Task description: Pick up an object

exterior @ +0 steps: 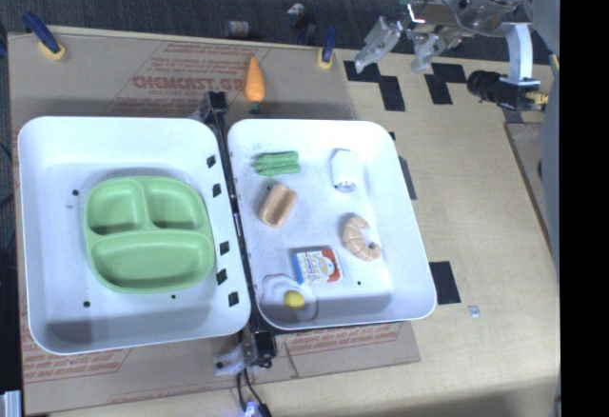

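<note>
My gripper [400,46] hangs high beyond the far right corner of the right bin [404,258], fingers spread open with nothing between them. In that bin lie a green bean pod [276,162], a tan bread roll [277,205], a white cup-like piece [343,168], a croissant [361,238], a small red and white carton [317,266] and a fried egg [288,296]. All of them sit well below and to the left of the gripper.
The left bin [48,215] bears a green divided plate [147,232]. An orange carrot [254,80] lies on the cardboard behind the bins. Blue clamps [43,34] hold the cardboard's far edge. Black tape marks [392,91] dot the bench at the right.
</note>
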Controlling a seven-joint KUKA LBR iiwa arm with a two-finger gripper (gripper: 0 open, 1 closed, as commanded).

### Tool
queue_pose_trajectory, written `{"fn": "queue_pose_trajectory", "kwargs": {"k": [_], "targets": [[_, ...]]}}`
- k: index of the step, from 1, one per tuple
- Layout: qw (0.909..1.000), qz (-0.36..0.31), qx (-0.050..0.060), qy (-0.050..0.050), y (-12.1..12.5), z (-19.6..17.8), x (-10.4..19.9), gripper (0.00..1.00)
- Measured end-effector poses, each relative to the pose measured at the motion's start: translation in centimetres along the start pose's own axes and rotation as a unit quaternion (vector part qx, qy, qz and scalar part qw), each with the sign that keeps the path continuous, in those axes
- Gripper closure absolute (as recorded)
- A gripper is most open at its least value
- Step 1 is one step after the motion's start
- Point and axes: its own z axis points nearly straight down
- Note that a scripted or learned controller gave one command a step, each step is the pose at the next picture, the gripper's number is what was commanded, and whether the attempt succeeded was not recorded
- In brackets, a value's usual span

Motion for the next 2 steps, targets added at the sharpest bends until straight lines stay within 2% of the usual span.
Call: {"fn": "queue_pose_trajectory", "kwargs": {"k": [1,2], "targets": [[1.0,0.0,0.002,0.0,-7.1,4.7,5.9,0.0],[1.0,0.001,0.001,0.001,-5.2,3.2,7.3,0.0]]}}
